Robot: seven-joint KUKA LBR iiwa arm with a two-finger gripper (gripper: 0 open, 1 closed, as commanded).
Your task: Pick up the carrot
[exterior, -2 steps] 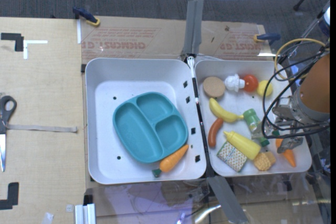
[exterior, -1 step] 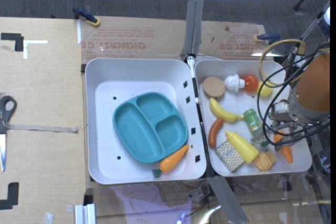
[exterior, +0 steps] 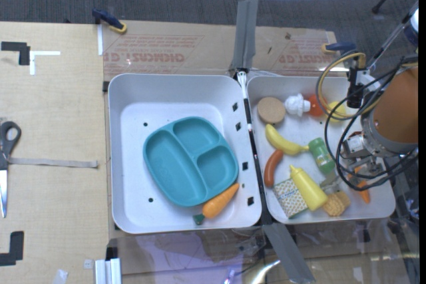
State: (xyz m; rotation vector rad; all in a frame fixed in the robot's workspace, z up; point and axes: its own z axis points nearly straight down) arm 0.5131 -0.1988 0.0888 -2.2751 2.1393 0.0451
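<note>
Your arm (exterior: 398, 110) hangs over the right bin (exterior: 303, 217); the gripper (exterior: 359, 166) is low at its right side, and I cannot tell its state. One carrot (exterior: 219, 202) lies in the left bin (exterior: 120, 163), touching one teal plate (exterior: 191, 160).

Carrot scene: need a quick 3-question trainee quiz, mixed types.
1. True or false: the carrot lies in the left bin.
2. What does the carrot's tip rest against? A) banana B) teal plate C) scissors
3. Fill in: the arm hangs over the ___ bin.

Key: 1 true. 2 B, the teal plate. 3 right; that right bin holds the banana and the other toy food.
</note>
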